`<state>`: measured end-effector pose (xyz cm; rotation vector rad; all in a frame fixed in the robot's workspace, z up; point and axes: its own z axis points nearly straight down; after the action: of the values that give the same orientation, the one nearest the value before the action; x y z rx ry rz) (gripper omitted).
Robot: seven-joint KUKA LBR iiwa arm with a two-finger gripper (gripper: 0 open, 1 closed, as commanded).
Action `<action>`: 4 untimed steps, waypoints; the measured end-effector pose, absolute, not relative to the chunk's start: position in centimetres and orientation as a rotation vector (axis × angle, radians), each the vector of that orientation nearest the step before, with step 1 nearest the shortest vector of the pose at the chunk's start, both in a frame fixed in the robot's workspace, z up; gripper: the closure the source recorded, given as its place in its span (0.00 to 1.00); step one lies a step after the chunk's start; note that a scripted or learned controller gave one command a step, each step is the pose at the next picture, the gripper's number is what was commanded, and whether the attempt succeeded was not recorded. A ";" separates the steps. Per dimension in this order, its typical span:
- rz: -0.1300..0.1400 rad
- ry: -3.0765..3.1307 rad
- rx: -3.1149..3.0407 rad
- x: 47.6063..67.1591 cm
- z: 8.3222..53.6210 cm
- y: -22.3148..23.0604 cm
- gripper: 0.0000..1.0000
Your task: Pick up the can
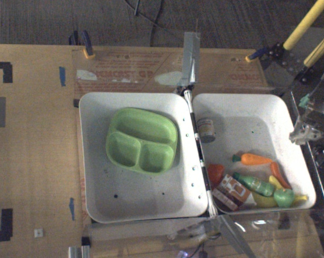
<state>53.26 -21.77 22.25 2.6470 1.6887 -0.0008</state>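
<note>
Presently, two shallow white bins sit side by side at the centre of the frame on a brown bench. The left bin [92, 160] carries a green divided plate [142, 140], lying flat in its upper middle, with three compartments facing up.

The right bin [259, 112] holds the can [206, 129]. It stands near the bin's upper left corner, close against the left wall by the divider between the bins, and well apart from the other items. It is small, with a pale label band and a darker top.

The remaining items are crowded along the lower edge of the right bin: an orange carrot [254, 159] lying roughly level, a green bottle [255, 184] lying on a slant below it, a red item [215, 172] by the left wall, a brown carton [231, 192] at the lower left corner, and a yellow item [266, 200] under the bottle's lower end.

The gripper [307, 128] is at the right edge of the frame, over the right bin's right rim, well apart from the can. Whether it is spread or pressed together cannot be told; nothing is seen in it.
</note>
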 end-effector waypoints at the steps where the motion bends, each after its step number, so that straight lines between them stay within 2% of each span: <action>1: 0.000 1.926 2.478 58.3 37.7 -21.1 1.00; 2: 0.000 1.985 2.431 65.3 39.7 -21.1 1.00; 3: 0.003 2.437 1.970 64.2 43.7 -17.7 1.00; 4: 0.002 2.314 2.115 66.8 43.7 -22.3 1.00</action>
<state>66.75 -22.25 43.66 2.1147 2.3135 0.0017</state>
